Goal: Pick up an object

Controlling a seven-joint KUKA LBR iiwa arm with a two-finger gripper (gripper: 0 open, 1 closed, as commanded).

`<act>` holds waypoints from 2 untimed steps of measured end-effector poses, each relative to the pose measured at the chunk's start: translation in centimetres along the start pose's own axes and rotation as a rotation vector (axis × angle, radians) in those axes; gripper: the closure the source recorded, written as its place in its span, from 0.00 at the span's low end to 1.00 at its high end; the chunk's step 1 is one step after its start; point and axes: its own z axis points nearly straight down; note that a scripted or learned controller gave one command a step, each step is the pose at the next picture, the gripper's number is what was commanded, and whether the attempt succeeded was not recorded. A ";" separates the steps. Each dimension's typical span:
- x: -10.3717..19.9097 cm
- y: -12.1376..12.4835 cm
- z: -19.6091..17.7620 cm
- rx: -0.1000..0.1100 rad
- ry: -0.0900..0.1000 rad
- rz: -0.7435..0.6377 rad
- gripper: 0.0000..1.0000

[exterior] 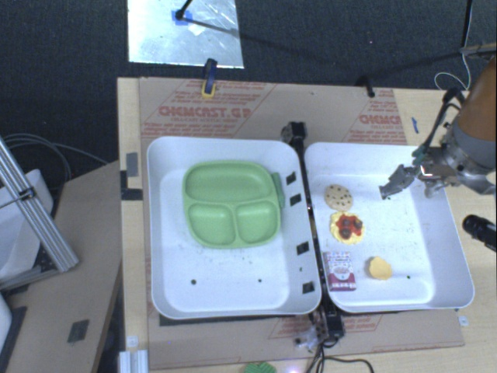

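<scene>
In the right bin [435,239] lie a round cookie [338,197], a small pizza-like disc with red topping [347,228], a red and white packet [340,270] and a small yellow lump [380,268]. My gripper [396,181] hangs over the upper right part of that bin, its dark fingers pointing left toward the cookie but well apart from it. Nothing shows between the fingers, which look spread.
The left bin [167,208] holds a green divided tray [231,203]. A black divider with clips [304,208] runs between the bins. The grey arm [474,138] enters from the right edge. Cardboard lines the bench under the bins.
</scene>
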 end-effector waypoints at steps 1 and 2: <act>4.6 5.6 7.2 -0.001 0.001 -0.007 0.00; 0.9 6.7 16.0 -0.002 0.001 0.004 0.00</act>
